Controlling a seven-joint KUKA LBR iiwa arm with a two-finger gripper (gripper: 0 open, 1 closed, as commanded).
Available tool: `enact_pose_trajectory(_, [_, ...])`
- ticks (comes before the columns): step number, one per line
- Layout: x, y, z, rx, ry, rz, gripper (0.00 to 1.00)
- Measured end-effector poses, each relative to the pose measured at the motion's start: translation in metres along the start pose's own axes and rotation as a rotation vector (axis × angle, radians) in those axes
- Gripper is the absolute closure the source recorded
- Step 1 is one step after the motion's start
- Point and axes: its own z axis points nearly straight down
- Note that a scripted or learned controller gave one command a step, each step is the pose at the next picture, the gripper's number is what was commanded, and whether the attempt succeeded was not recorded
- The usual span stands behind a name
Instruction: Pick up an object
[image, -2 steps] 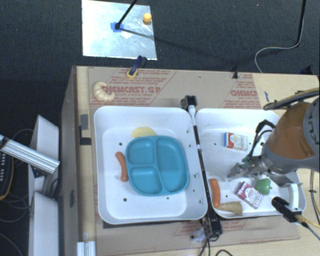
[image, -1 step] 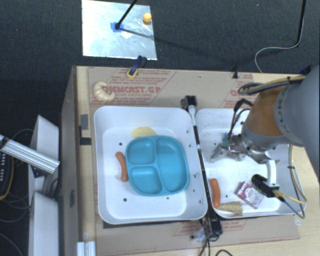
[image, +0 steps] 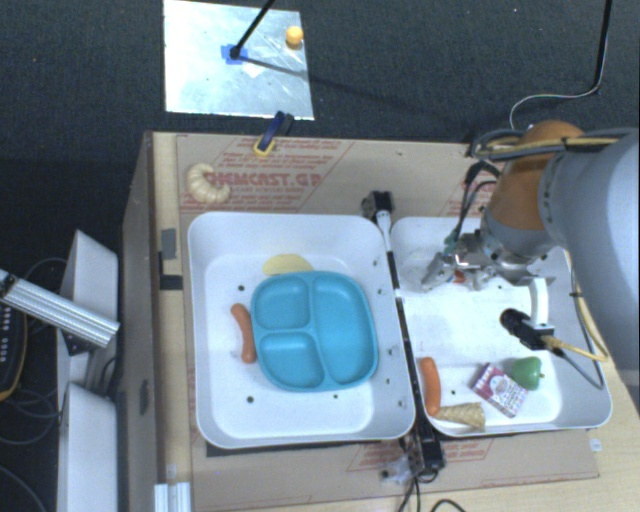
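My gripper (image: 456, 277) hangs over the far part of the right bin (image: 455, 335), its two grey fingers spread open with nothing between them. Near the front of that bin lie an orange sausage (image: 430, 383), a tan ice-cream cone (image: 460, 415), a small red-and-white box (image: 498, 388) and a green pepper (image: 527, 372). All of them sit well in front of the gripper, apart from it.
The left bin (image: 215, 300) holds a blue divided plate (image: 313, 330), an orange sausage (image: 243, 332) to its left and a pale yellow piece (image: 288, 264) behind it. A divider (image: 393, 290) runs between the bins. The arm covers the right bin's far right corner.
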Motion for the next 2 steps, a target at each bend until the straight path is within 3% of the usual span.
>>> enact_pose_trajectory(1, [-0.013, 0.028, 0.005, 0.076, 0.022, 0.011, 0.00])
enact_pose_trajectory(2, [-0.014, 0.040, -0.010, 0.005, -0.001, -0.001, 1.00])
